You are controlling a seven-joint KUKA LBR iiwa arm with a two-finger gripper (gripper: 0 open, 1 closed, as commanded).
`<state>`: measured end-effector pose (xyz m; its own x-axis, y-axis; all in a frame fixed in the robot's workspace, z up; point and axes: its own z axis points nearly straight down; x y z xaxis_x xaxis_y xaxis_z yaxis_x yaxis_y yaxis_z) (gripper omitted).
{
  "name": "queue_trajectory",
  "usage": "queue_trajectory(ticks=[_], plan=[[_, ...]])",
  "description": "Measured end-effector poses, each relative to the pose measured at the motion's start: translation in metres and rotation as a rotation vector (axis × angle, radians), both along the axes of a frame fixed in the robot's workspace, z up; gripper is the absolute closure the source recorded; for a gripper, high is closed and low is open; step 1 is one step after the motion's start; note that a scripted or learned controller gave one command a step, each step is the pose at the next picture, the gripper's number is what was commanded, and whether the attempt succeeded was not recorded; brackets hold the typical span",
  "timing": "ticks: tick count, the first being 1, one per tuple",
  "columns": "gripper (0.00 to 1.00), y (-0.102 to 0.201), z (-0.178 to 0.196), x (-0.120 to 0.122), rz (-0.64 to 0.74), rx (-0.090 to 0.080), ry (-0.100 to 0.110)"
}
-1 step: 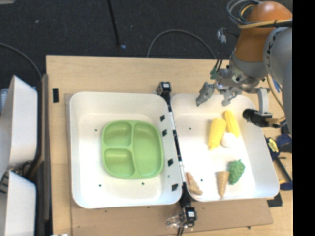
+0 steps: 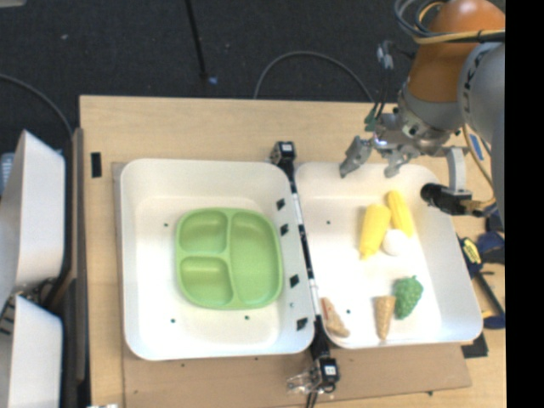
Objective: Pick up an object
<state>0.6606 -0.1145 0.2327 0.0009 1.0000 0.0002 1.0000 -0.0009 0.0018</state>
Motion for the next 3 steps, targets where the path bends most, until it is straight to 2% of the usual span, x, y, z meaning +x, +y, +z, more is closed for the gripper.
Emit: queue_trajectory(ticks=[1, 3], plan=[[0.0, -0.008, -0.059, 0.005, -0.001, -0.002, 0.005], [0.0, -0.007, -0.133, 0.006, 0.0, -0.003, 0.003]])
